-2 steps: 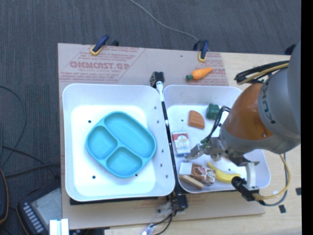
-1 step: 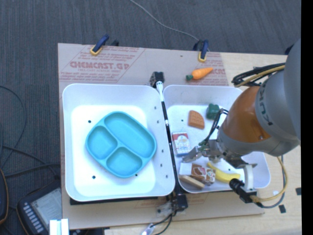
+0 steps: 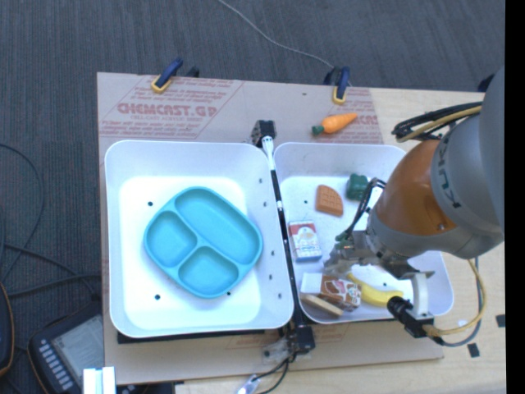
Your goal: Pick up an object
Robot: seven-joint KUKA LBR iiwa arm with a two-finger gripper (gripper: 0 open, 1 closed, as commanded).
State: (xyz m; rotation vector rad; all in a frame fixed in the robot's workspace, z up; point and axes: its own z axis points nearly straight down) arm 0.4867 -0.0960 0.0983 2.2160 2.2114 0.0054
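My gripper [image 3: 344, 257] hangs low over the middle of the right bin [image 3: 385, 164], coming in from the right under the orange-banded wrist. Just below it lie a brown snack packet [image 3: 340, 290] and a yellow banana [image 3: 376, 294]. A small red and white box [image 3: 304, 240] lies to its left, near the divider. Further back sit an orange slice-shaped piece [image 3: 329, 200] and a dark green piece [image 3: 358, 186]. A white card [image 3: 312, 283] and a tan wedge [image 3: 321, 304] rest at the bin's front left corner. The arm hides the bin's right part.
The left bin [image 3: 119, 220] holds a blue divided plate [image 3: 203, 241]. A toy carrot [image 3: 336, 124] lies on the cardboard behind the bins, between blue and yellow clamps [image 3: 340, 84]. A black clip [image 3: 264, 131] sits at the back of the divider.
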